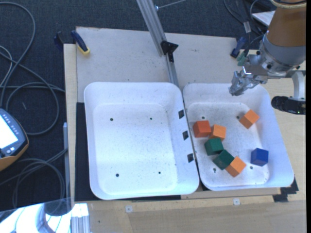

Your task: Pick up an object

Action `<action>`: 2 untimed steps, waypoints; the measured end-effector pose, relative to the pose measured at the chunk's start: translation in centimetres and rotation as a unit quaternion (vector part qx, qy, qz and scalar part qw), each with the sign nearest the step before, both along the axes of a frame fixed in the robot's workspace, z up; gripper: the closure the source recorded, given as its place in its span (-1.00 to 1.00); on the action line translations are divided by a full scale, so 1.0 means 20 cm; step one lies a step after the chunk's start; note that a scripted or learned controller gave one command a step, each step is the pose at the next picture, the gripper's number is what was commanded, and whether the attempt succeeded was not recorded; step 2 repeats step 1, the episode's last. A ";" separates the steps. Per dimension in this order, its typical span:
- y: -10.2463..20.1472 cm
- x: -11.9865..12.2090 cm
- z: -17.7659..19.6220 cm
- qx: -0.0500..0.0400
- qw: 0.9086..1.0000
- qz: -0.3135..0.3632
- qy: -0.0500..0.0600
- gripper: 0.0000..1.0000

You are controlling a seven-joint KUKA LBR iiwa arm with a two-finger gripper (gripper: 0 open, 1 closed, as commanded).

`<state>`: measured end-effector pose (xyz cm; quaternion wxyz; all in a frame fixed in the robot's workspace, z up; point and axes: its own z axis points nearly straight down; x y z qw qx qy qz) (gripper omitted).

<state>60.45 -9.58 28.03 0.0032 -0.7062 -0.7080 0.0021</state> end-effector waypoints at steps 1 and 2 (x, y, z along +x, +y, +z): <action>0.08 0.29 -0.32 -0.001 1.000 0.000 -0.003 1.00; 0.08 0.29 -0.32 -0.001 1.000 0.000 -0.003 1.00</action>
